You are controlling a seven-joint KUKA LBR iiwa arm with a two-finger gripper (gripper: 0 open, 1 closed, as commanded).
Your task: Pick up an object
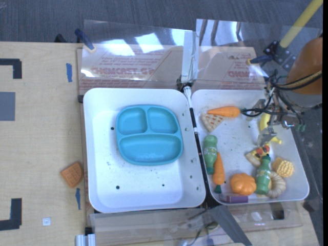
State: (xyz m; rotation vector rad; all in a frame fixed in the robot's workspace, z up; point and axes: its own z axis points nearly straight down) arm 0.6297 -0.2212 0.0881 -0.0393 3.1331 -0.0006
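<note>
Red print on clear plastic sheets point(134, 65), illegible, no other txt

The left bin point(97, 188) holds a blue divided plate point(149, 135); the right bin point(300, 186) holds toy food: a carrot point(224, 111) beside a waffle wedge point(211, 121), a green bottle point(210, 152), a second carrot point(219, 170), an orange point(242, 184), corn point(283, 167); the tool point(268, 132) hangs over that bin's right side; a cracker point(72, 174) lies on the worktop point(36, 137).
</note>
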